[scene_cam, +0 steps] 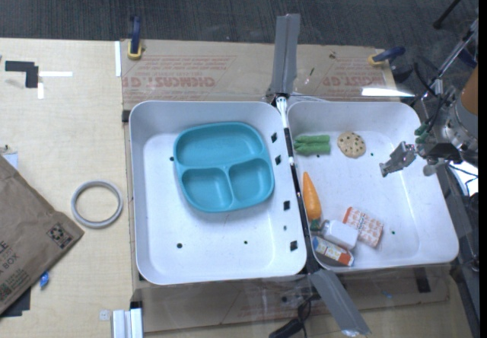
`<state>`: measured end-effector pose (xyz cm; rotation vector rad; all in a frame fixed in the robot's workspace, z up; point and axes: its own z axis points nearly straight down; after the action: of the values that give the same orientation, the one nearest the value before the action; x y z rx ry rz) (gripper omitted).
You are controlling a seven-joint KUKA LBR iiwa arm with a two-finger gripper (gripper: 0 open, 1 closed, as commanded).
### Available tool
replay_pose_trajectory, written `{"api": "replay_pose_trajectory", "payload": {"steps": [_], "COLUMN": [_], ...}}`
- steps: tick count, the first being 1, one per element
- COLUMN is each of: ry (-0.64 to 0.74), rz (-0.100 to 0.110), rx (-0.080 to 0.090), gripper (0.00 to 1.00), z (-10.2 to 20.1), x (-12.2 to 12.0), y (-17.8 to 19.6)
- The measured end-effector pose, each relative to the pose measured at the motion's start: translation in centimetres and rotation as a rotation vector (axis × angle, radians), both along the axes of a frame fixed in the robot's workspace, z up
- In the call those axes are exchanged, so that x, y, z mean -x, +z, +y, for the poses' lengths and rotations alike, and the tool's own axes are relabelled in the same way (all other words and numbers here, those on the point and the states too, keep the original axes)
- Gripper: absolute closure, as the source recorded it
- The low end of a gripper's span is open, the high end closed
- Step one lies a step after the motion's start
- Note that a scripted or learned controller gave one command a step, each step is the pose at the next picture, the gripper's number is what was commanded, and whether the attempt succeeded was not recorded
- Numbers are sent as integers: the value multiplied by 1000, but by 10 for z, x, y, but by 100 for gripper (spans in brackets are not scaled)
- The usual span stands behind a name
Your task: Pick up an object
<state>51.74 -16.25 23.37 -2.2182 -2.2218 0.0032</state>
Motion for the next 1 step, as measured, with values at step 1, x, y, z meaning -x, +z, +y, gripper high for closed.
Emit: {"api": "replay_pose_trajectory", "payload": {"steps": [1], "ry": [-214], "rz": [-2], "rx": [0], "gripper": [0], "z": [24], "x": [38], "y": [-142]}}
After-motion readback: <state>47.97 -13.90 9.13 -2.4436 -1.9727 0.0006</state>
